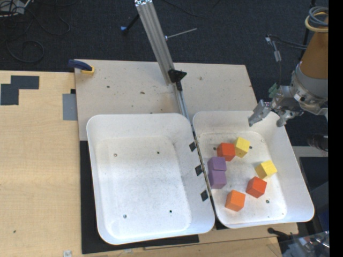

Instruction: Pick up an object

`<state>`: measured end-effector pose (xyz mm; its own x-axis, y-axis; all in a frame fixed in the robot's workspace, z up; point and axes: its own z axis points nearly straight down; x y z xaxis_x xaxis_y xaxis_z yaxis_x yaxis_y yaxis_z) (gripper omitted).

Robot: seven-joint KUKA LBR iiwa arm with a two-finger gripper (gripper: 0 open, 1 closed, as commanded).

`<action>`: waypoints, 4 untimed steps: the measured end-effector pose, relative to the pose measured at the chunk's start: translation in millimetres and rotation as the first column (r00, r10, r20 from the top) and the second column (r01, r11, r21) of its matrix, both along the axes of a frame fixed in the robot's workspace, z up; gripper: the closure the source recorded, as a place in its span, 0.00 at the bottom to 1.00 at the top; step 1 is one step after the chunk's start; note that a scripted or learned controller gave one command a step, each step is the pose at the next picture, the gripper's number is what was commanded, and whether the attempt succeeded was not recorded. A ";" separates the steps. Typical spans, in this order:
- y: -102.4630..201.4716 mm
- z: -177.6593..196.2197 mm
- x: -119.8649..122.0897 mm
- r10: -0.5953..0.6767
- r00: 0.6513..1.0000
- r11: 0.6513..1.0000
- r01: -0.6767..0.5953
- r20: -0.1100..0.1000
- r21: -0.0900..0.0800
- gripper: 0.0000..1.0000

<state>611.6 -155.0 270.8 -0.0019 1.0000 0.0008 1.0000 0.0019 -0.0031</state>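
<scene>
The gripper (269, 114) hangs with fingers spread and nothing between them at the right bin's (300, 197) 1 o'clock rim. 6 blocks cluster mid-bin; yellow block (242, 146) is nearest. Red block (226, 151) touches it, so a descent could jam.

You see two shallow bins, left bin (140, 178) and right bin (289, 170), of smooth white plastic with a slight sheen, their floors speckled with dark scuffs. The blocks in the right bin, among them a purple block (217, 171) and an orange block (235, 200), look matt and painted, likely wood. The bench top (128, 87) is pale, scuffed board, and the slanted rail (157, 39) is brushed metal.
</scene>
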 end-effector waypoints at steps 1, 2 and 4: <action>0.0 0.0 0.0 0.000 1.000 1.000 0.000 0.000 0.000 0.00; 3.6 -60.1 -9.3 -0.002 1.000 1.000 0.002 -0.006 0.001 0.00; 10.5 -152.6 5.7 -0.001 1.000 1.000 0.001 0.005 0.004 0.00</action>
